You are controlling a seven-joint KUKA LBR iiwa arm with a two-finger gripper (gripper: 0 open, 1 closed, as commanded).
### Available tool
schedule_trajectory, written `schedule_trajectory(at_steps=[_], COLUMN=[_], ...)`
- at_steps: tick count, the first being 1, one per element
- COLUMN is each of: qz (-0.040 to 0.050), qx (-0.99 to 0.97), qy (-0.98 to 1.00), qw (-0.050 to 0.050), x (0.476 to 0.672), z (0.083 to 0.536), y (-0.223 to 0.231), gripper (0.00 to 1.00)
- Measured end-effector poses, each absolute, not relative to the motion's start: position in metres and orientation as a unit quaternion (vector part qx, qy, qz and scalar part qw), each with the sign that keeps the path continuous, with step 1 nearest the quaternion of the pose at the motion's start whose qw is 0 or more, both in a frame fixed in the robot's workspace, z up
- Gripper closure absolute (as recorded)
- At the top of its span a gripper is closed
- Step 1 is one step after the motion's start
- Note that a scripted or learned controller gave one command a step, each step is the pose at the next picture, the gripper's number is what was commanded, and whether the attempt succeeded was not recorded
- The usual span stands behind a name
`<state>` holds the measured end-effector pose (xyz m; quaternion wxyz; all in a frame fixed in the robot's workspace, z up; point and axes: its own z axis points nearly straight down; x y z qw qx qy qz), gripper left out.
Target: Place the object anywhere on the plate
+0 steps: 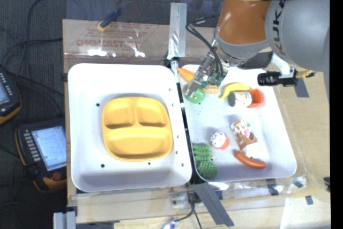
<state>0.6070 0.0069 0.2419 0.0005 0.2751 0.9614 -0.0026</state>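
Nearest the camera in the right bin: a green knobbly toy against the divider at the front-left corner, a red-orange sausage toward the front-right. Just behind them a small white-and-orange round item and a brown-white packet, close together but apart. Mid-bin floor between these and the back cluster is bare white.

Left bin holds the yellow three-compartment plate, centred, nothing on it, white floor showing on all sides.

Farther back in the right bin: a yellow banana, touching a white-and-red piece. A green ball sits by the divider, directly under the gripper. An orange carrot-like piece lies at the back-left corner, just beside the gripper.

The gripper hangs low over the green ball, fingertips at or on its top; contact is unclear. Whether the fingers are spread or closed cannot be told, and no grasp shows. The arm comes in from the back right, covering the bin's rear edge.
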Motion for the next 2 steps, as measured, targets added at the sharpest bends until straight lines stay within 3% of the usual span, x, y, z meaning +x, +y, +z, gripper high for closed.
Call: schedule_trajectory(at_steps=[1, 2], qz=[-0.0005, -0.0006], qx=[0.273, 0.265], qy=[0.962, 0.964], qw=[-0.002, -0.001], x=[0.542, 0.505], z=[0.252, 0.262], y=[0.079, 0.150], gripper=[1.00, 1.00])
